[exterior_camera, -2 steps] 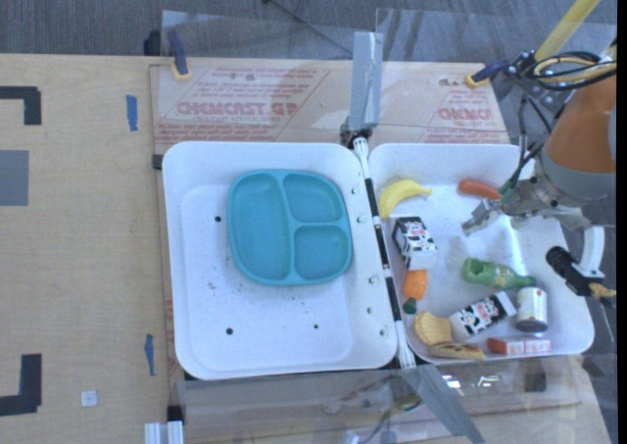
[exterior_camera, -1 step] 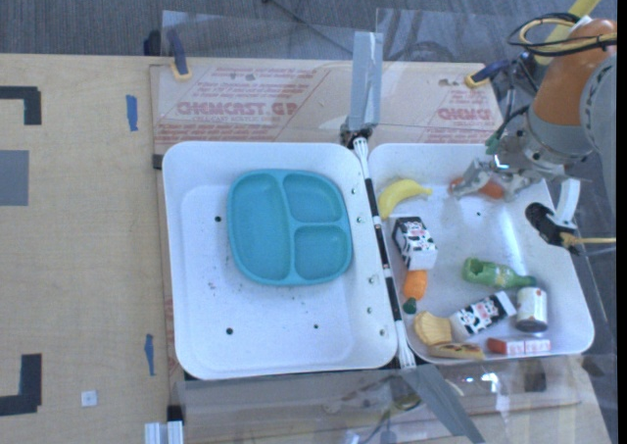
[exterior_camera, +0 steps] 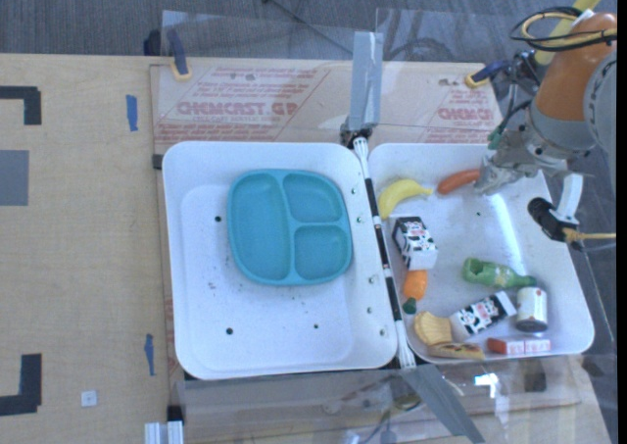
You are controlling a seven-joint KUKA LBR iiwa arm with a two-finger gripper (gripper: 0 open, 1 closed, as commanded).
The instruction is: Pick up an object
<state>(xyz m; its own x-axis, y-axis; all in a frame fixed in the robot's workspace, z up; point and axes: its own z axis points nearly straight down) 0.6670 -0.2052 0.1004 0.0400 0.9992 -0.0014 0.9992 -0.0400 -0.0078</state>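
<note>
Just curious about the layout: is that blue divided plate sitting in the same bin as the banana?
No, the blue plate lies in the left bin, while the banana is in the right bin.

One fixed camera looks down at a slant from above the worktop (exterior_camera: 78,266); both white bins (exterior_camera: 196,334) sit mid-frame; the arm (exterior_camera: 573,70) enters from the right.

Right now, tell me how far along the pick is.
Nothing looks picked yet: the banana, the cow-print carton and the green bottle all lie in the right bin. In hand: the pincer is low at the bin's far end, right by the orange carrot-shaped toy; I cannot tell if it grips it. Left: a secure grasp and a lift.
</note>
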